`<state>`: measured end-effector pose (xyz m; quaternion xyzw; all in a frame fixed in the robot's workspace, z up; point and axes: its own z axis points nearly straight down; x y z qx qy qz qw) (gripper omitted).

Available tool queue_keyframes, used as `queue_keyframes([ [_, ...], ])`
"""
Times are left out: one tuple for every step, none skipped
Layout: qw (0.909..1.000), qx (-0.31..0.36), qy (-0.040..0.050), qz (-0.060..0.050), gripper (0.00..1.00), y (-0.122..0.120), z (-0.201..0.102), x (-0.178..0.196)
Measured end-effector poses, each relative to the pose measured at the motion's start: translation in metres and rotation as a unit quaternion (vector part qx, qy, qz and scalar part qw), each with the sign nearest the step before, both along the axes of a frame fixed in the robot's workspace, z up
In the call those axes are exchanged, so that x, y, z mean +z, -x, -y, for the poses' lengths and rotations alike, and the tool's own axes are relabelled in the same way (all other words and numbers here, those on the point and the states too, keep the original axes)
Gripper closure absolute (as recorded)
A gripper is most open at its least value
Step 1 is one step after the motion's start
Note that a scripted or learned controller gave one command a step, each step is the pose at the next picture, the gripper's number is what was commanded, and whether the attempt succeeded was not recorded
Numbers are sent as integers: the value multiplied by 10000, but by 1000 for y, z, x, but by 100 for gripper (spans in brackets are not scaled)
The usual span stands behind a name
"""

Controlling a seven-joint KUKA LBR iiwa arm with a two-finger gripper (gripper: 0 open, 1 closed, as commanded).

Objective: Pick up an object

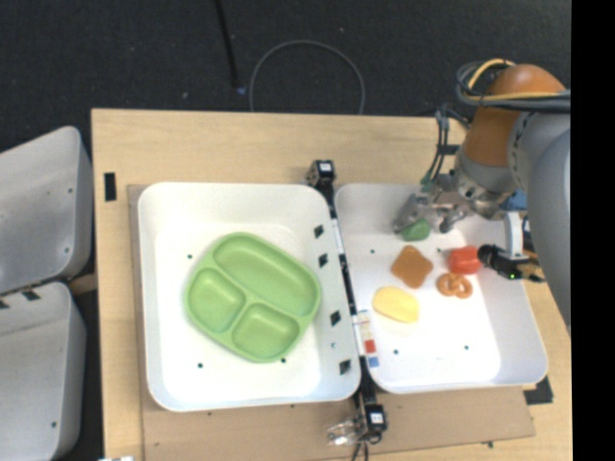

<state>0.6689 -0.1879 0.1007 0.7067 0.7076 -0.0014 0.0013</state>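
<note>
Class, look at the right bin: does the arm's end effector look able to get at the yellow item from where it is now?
Probably yes. The yellow item lies open in the right bin, with nothing on top of it. The end effector is in the same bin, above a green item. The brown piece lies between but low.

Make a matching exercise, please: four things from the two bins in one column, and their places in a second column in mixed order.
Things:
1. green plate
2. yellow piece
3. red block
4. green piece

Places:
A. at the gripper, near the far side of the right bin
B. in the left bin
C. right bin, just above the orange ring
D. right bin, below the brown piece, nearest the divider

Pairs: 1-B, 2-D, 3-C, 4-A
</note>
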Motion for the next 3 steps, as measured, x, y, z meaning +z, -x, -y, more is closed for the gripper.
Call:
queue_keyframes([
  [10000, 9, 16, 22, 100, -1, 1, 13],
  [10000, 12, -18, 25, 100, 1, -3, 75],
  [10000, 5, -12, 37, 100, 0, -2, 129],
])
